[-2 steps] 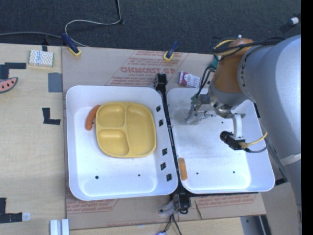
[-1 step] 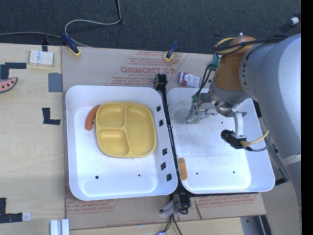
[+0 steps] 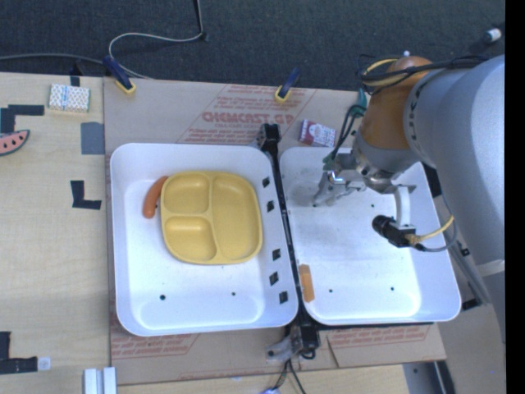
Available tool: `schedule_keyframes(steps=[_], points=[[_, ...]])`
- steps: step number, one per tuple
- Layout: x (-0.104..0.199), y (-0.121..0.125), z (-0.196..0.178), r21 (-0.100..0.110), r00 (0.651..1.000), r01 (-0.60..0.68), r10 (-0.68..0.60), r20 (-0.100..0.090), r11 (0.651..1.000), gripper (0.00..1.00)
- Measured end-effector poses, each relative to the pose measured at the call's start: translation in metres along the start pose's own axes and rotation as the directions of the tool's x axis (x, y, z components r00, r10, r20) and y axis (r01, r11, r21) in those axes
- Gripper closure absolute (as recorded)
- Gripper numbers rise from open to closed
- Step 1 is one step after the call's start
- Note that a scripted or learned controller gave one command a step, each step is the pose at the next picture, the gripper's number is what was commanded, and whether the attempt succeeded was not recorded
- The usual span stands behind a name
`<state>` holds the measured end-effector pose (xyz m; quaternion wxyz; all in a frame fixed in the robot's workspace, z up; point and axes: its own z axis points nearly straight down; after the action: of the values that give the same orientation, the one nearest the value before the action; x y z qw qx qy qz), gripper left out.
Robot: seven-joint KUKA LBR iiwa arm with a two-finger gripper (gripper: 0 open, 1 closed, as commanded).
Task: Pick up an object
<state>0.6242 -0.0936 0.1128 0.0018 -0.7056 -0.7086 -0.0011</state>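
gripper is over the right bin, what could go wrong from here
1. The gripper sits high in the right bin, far from the small orange piece at its left wall, so closing here likely grabs nothing.
2. That piece hugs the wall; fingers may hit the rim.
3. The carrot lies tight against the yellow plate.

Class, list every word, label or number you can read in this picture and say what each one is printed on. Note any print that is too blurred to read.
"CHEMCAST GP": red print on the cardboard under the bins.
Smaller red lines beneath it: too blurred to read.
Small packet behind the right bin: print too small to read.
Patterned card at upper left: nothing legible.
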Motion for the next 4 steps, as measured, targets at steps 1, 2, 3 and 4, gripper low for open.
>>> schedule_keyframes(steps=[1,2,3,4], points=[[0.001,0.000,-0.009,0.001,1.000,0.001,-0.001,-0.002,1.000,1.00],[0.002,0.000,-0.018,0.002,1.000,0.002,-0.002,-0.004,1.000,1.00],[0.003,0.000,-0.027,0.003,1.000,0.003,-0.003,-0.006,1.000,1.00],[0.081,-0.011,-0.071,0.000,1.000,-0.001,0.001,0.003,1.000,1.00]])
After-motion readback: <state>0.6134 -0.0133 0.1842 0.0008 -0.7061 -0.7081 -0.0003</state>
